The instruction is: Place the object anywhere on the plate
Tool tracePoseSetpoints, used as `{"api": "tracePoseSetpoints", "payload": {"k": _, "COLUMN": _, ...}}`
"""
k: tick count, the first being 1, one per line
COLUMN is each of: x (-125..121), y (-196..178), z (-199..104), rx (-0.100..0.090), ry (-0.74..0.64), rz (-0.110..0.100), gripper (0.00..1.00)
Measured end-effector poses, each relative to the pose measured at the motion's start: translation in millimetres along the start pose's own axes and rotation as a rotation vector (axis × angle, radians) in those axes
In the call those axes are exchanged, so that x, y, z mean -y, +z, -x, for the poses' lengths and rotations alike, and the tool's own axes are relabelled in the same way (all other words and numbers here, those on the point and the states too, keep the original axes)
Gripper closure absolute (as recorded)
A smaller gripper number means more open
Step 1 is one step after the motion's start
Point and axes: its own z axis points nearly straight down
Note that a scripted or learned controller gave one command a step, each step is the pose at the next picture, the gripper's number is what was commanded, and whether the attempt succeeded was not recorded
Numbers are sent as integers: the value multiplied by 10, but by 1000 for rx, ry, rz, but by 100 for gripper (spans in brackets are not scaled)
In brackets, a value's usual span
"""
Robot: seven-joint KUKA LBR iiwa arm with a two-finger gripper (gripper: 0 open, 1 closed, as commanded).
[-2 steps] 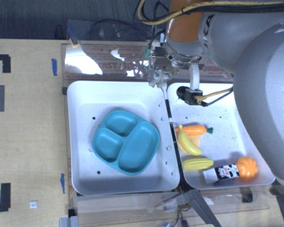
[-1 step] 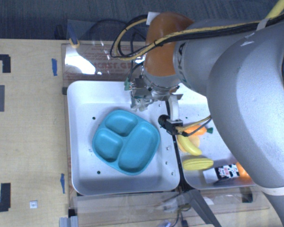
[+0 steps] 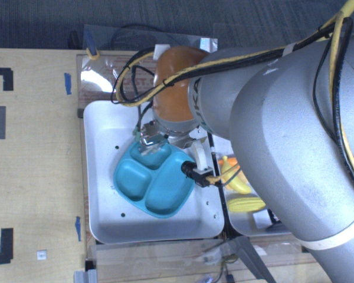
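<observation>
You have bare floor in the left bin (image 3: 100, 175) along its left side and near edge, beside the blue divided plate (image 3: 155, 183) that fills its middle. The arm (image 3: 271, 122) covers the far right corner of this bin and most of the right bin (image 3: 253, 224), with yellow objects (image 3: 245, 204) crowded beneath it. Cables (image 3: 130, 78) loop over the far rim. The wooden surface (image 3: 35, 158) to the left lies open.
</observation>
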Motion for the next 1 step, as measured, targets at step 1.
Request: {"api": "tracePoseSetpoints", "payload": {"k": 1, "x": -2, "y": -12, "z": -28, "rx": -5, "ry": -2, "rz": -1, "gripper": 0}}
